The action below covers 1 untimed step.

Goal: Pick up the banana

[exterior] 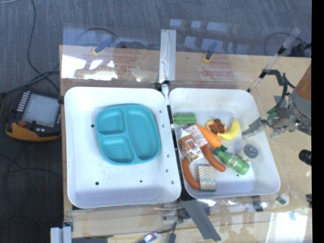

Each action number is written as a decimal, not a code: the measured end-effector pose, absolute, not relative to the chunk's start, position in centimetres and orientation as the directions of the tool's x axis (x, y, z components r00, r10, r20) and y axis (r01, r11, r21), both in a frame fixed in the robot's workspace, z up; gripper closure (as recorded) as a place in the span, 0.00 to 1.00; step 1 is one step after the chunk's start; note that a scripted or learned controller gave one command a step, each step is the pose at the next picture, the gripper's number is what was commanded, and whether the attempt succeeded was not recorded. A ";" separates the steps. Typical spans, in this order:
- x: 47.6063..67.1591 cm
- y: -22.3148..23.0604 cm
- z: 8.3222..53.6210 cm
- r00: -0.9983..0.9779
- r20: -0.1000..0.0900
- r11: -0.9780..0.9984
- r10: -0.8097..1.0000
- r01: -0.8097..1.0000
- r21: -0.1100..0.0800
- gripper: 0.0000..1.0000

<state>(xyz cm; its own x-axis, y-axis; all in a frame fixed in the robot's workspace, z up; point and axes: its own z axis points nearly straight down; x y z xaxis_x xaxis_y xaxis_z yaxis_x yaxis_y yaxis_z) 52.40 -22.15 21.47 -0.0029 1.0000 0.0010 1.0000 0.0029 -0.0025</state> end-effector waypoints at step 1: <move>53.0 -19.6 9.4 -0.042 0.000 0.042 0.999 0.999 0.000 0.00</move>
